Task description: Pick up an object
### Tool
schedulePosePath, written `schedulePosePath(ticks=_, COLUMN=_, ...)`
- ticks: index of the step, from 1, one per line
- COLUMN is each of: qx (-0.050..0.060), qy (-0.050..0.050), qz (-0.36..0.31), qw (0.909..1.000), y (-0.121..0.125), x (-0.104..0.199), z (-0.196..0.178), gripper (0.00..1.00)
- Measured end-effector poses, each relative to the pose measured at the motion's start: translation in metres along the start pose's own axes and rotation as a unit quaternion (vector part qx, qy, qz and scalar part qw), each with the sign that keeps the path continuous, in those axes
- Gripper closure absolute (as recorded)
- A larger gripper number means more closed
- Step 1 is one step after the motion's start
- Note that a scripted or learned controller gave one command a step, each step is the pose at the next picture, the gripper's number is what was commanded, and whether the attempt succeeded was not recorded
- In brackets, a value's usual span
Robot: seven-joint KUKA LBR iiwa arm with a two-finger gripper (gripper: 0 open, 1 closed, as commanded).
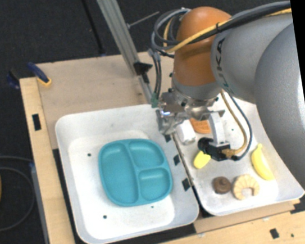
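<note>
Camera view: gripper (pixel 191 132) low over right bin (pixel 282 193), near lemon (pixel 201 160); finger state cannot be told. Teal plate (pixel 135 170) in left bin (pixel 74 130).

Two shallow white bins are counted on the table (pixel 96 87): a left bin (pixel 85 225) and a right bin (pixel 282 190). One teal divided plate (pixel 134 171), with three compartments, is seen in the left bin. In the right bin, one banana (pixel 261 163) is counted, along with one smaller yellow piece (pixel 201 160), one brown chocolate-coloured doughnut (pixel 221 185) and one pale glazed pastry (pixel 245 186). One orange item (pixel 200 125) is partly hidden beneath the arm and cannot be identified. One metal post (pixel 123 37) is counted at the back of the table, and one blue-and-yellow clamp (pixel 39 74) at its far left corner.
</note>
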State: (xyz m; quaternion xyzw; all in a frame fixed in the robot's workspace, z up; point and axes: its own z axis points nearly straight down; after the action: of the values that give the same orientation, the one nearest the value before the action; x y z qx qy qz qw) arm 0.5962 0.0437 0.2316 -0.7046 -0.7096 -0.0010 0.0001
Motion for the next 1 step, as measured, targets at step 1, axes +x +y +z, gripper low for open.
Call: schedulePosePath(ticks=1, qx=0.0, qy=0.0, qz=0.0, qw=1.0, y=0.001, x=0.0448, z=-0.0126, gripper=1.0)
